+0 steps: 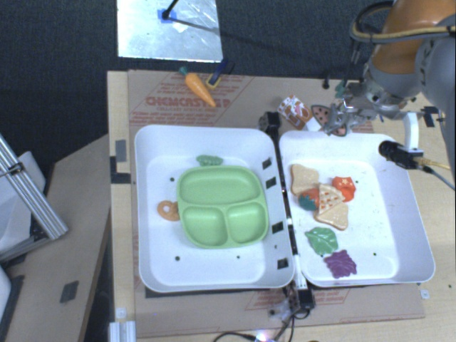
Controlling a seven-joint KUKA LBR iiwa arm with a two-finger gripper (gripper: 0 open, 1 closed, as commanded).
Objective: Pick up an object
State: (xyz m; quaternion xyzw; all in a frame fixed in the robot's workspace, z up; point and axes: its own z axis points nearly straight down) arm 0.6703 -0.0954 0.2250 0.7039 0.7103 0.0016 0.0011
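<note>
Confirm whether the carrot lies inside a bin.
No, the carrot lies on the cardboard behind the left bin, outside both bins.

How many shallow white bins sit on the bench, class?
2: the left bin holds a green divided tray; the right bin, touching it, holds toy foods.
</note>
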